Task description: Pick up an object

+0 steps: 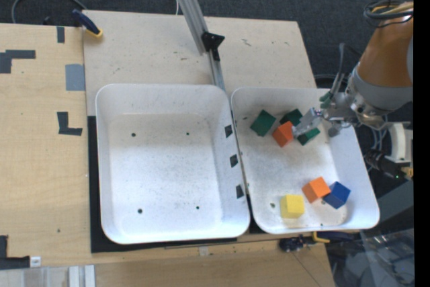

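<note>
Operator, your gripper (pixel 308 124) sits low in the upper part of the right bin (pixel 356 175), reached in from the right with the orange-banded arm (pixel 386 57) behind it. Whether its fingers are open or closed cannot be told; the metal parts blur together at this size, and no object is plainly seen between them.

Three objects crowd the gripper. An orange block (pixel 283 134) lies just to its left and slightly below, touching or nearly touching the tip. A dark green piece (pixel 308 137) lies directly beneath the tip; contact cannot be confirmed. Another dark green block (pixel 291 117) sits just above and left of the tip. A larger green cube (pixel 263 123) lies further left, close beside the orange block.

Well below the gripper, near the bin's lower wall, you have a second orange block (pixel 316 189) touching a blue block (pixel 338 194) on its right, and a yellow block (pixel 292 206) below-left of that pair.

The left bin (pixel 107 104) lies well to the gripper's left.
</note>
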`<state>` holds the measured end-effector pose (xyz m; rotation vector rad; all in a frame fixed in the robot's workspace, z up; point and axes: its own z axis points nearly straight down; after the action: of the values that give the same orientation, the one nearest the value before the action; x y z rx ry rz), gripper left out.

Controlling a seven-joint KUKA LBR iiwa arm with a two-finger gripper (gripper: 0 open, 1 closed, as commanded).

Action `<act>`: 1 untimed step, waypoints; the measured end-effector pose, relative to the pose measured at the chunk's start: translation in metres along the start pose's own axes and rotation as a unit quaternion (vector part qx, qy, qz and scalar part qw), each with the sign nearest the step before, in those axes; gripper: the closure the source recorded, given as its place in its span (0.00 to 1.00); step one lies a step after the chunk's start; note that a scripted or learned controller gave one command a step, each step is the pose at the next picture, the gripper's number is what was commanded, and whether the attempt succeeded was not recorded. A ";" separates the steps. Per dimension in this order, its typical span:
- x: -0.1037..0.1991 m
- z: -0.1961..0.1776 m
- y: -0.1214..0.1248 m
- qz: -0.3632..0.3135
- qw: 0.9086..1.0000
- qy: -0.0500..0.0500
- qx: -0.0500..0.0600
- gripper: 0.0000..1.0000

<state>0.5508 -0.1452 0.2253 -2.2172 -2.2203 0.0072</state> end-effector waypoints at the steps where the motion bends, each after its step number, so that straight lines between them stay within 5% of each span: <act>1: 0.011 0.055 0.001 0.000 1.000 0.001 0.001 0.00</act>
<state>0.5514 -0.1344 0.1700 -2.2157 -2.2190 0.0076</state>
